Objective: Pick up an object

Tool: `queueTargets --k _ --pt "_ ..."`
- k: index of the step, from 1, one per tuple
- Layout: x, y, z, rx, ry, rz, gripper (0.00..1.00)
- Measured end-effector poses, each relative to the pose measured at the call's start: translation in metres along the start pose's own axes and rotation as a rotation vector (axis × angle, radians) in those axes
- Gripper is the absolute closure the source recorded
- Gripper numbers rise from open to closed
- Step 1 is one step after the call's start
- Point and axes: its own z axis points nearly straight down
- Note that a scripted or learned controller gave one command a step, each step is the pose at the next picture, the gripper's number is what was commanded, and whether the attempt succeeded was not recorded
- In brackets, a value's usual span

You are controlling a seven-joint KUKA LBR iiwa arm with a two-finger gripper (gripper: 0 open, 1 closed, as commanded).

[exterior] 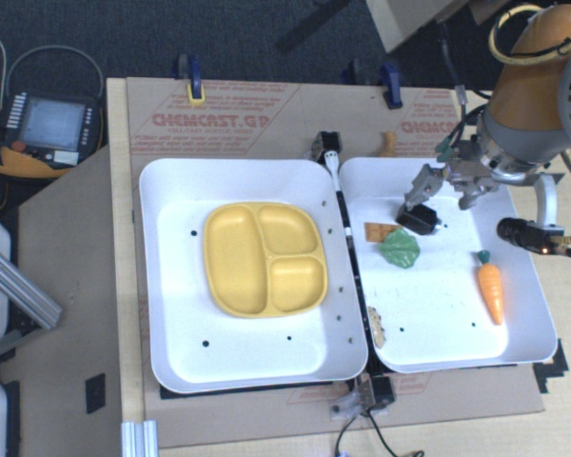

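In the right bin (438,336) lie a carrot (491,291), a green crumpled object (400,248), a small orange-brown piece (379,231) and a black object (419,220). My gripper (441,199) hangs over the bin's far part, its fingers spread open and nothing between them. Its left finger (420,187) is just above the black object; whether they touch I cannot tell. The green object sits a little nearer and to the left of the gripper. The carrot lies apart, towards the bin's right side.
The left bin (171,331) holds a yellow divided plate (265,257). A small brownish scrap (376,327) lies by the right bin's left rim. A black device (528,234) juts in over the right bin's right rim. The right bin's near half is bare white floor.
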Motion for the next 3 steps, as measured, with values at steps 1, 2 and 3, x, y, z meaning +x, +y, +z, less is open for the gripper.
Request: queueTargets --k 1,2,3 --pt "0.0 0.003 -0.009 -0.015 -0.001 -0.003 0.0" --pt "-0.006 0.001 0.037 -0.009 0.0 -0.002 0.0" --pt "-0.014 -0.002 0.084 -0.008 0.0 -0.002 0.0"
